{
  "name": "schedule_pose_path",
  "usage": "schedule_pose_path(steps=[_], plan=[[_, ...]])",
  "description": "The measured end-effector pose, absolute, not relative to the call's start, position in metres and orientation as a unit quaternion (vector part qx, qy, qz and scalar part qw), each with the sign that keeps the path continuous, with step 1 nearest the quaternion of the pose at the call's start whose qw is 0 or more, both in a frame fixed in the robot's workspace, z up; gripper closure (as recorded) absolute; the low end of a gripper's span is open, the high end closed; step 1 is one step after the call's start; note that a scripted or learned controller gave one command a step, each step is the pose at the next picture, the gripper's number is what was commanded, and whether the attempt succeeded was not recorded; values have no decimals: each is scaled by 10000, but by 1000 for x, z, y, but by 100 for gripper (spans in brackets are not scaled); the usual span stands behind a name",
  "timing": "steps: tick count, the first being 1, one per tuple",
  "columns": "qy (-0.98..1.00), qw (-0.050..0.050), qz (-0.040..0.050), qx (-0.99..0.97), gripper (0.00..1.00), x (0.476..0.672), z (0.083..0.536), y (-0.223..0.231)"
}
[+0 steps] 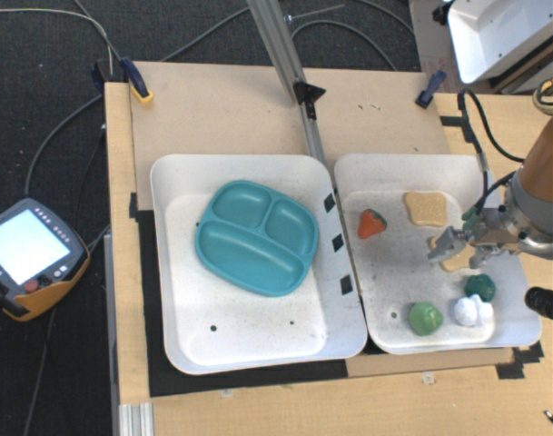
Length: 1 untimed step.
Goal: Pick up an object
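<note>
Here, the hand (456,246) hovers over a flat tan piece (455,261).

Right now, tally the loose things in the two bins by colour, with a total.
Teal: 1, the divided plate in the left bin
Red: 1
Tan: 2
Dark green: 1
Light green: 1
White: 1
Total: 7; six lie in the right bin.

- The arm (541,175) shows an orange-brown band above a grey wrist.
- The gripper (458,245) is grey metal with teal-green touches and black cables.
</note>
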State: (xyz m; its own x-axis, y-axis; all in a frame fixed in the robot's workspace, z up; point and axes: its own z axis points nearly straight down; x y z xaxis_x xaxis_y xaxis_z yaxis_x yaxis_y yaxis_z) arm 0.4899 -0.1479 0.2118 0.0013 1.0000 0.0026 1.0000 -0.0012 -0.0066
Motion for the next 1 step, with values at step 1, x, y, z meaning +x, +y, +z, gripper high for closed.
schedule_pose_path(steps=[1], plan=[[-7067, 37, 13, -7075, 0, 480, 164, -147]])
